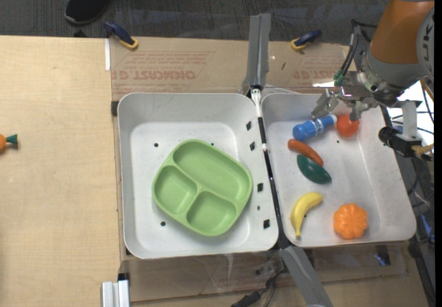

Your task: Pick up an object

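In the right bin (387, 181) lie a blue bottle (313, 127), a small red-orange ball-like fruit (347, 127), a red chili (306, 150), a dark green vegetable (315, 170), a yellow banana (304, 210) and an orange pumpkin (350, 221). My gripper (340, 111) hangs over the bin's back part, just above the blue bottle and the red-orange fruit. Its fingers are spread open with nothing between them.
The left bin (138, 133) holds a light green divided plate (202, 187). A grey divider bar (258, 50) runs between the bins at the back. A small orange object (7, 141) lies on the wooden bench at far left.
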Motion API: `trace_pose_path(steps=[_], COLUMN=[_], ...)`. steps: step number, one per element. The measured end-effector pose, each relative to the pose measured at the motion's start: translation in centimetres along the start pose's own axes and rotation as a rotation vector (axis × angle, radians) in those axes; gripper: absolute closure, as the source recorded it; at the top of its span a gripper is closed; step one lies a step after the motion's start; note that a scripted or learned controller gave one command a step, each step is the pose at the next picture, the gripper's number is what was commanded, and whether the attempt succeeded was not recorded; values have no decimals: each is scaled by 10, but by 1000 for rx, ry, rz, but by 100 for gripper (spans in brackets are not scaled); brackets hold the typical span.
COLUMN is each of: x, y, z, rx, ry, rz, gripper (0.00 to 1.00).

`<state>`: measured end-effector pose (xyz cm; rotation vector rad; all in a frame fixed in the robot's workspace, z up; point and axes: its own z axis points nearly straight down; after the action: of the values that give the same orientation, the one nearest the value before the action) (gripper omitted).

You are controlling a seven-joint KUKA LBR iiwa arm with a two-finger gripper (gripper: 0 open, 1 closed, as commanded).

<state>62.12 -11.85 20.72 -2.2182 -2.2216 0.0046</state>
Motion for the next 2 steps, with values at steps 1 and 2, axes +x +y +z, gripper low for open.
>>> trace_pose_path(steps=[1, 2], x=[16, 15], y=[-26, -26], z=[113, 104], rx=[1, 2], ry=[1, 1], rz=[3, 8], gripper=[0, 100])
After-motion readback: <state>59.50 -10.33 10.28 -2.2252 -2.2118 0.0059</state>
